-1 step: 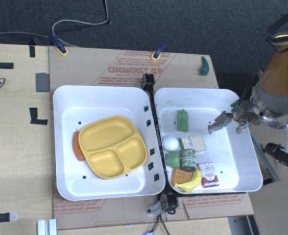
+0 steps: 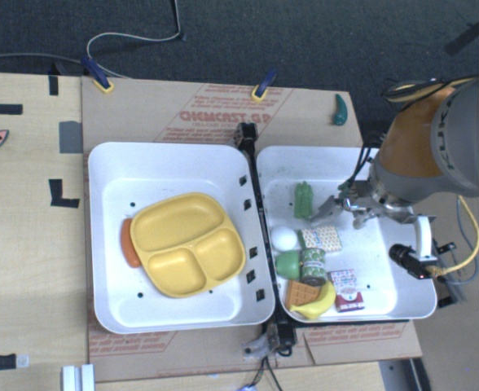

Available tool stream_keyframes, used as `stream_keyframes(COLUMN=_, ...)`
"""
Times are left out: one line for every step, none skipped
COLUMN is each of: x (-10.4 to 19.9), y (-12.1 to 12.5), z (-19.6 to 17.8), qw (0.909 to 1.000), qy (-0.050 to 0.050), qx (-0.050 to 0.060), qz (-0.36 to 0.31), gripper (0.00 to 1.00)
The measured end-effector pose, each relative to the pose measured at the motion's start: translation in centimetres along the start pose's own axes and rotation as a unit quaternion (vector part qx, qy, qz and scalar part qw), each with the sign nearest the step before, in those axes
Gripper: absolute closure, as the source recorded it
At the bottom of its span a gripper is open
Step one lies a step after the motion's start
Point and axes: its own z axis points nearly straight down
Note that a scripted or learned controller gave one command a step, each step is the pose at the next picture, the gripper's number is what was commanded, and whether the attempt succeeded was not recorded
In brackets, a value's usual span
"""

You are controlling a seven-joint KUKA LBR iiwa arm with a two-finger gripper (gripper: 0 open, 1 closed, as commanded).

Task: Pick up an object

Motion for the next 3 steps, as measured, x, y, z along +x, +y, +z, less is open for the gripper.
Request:
stream_keyframes(x=4.7, y=4.2, z=4.6, qw=1.0, qy=0.0, qx=-0.004, qz=-0.001, gripper=0.0)
stream_keyframes(x=4.6, y=4.2, z=3.7, qw=1.0, qy=-0.001, qx=-0.004, qz=-0.001, gripper=1.0)
stream_keyframes(x=8.7, y=-3.1, z=-7.5, qw=1.0, qy=0.0, qx=-0.002, qz=-0.001, gripper=1.0)
